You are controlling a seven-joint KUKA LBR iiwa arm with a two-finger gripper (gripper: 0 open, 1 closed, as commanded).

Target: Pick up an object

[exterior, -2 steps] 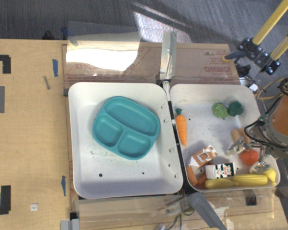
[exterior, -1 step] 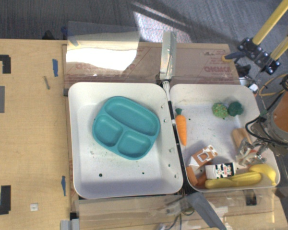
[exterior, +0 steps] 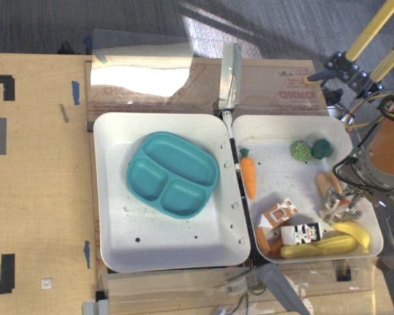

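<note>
Teal plastic makes up the one divided plate (exterior: 173,182), which has three compartments and lies alone in the left of two white bins (exterior: 111,241) on the table (exterior: 33,176); everything else is placed against it. The right bin (exterior: 269,136) holds one carrot (exterior: 247,174) just right of the plate across the bins' shared rim, its long axis running toward and away from the camera, green top at the far end. Further right sit one green ball (exterior: 301,151) touching one darker teal ball (exterior: 322,148). Right of and nearer than the plate lie one small carton (exterior: 280,212), one black-and-white box (exterior: 301,232) and one banana (exterior: 328,243), the banana's length running left to right along the near wall. The tool (exterior: 341,202) hangs low at the right bin's far-right side, well apart from the plate, beside a tan piece (exterior: 324,184); whether it is open or closed cannot be told.
</note>
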